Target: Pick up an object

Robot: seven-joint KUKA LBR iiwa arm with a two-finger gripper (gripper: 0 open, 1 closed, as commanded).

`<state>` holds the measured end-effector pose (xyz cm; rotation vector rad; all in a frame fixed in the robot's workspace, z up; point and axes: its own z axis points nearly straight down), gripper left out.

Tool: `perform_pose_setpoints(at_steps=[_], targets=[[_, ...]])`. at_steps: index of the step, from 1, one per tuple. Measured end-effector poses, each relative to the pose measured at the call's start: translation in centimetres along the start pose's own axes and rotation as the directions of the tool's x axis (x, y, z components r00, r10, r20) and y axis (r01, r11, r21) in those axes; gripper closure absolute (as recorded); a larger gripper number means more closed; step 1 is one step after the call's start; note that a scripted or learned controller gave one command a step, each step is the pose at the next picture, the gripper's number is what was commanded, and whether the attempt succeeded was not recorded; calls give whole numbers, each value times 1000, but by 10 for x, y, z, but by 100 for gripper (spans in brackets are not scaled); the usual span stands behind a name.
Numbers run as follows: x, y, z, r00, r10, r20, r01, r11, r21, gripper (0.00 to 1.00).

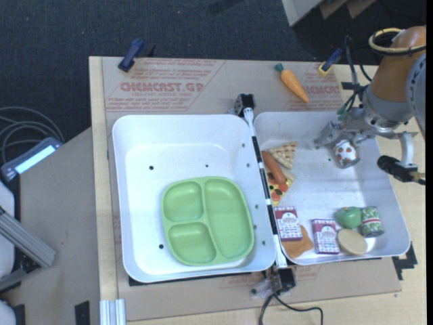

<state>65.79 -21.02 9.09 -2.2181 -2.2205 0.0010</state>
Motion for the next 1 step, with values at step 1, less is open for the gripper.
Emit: perform_pose_setpoints(at_steps=[1], targets=[[10, -10, 6, 1000, 1, 2, -1, 1000, -2, 0]])
